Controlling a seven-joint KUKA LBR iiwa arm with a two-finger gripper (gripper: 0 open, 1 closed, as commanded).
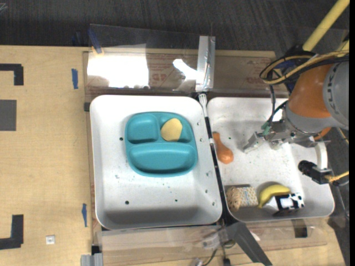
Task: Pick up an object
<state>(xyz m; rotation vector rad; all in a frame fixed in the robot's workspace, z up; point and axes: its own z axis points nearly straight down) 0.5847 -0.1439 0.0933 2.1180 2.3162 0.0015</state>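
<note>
Across the tan, cardboard-like counter [44, 165], black tape marks sit along the left edge and short blue tape strips near the left bin. Left bin [111, 198], glossy white plastic with rounded corners and a few dark specks, holds a smooth teal divided tray [161, 158]; a pale yellow, egg-shaped object [171, 129] rests in the tray's upper right compartment. Behind the bins, a clear glossy sheet [138, 65] catches a bright glare, and faint reddish print on the board beneath it is too small to read. Right bin [244, 112], also white, carries an orange carrot-shaped piece [223, 150] by its left wall. Along its near edge lie a speckled, sponge-like tan block [242, 196], a curved yellow banana [273, 193] and a small black-and-white item [288, 202], close together. Metallic gripper [256, 141] hangs over the middle of the right bin, below the arm's orange band [310, 96]; whether its fingers are apart or together cannot be told, and nothing is seen between them.
</note>
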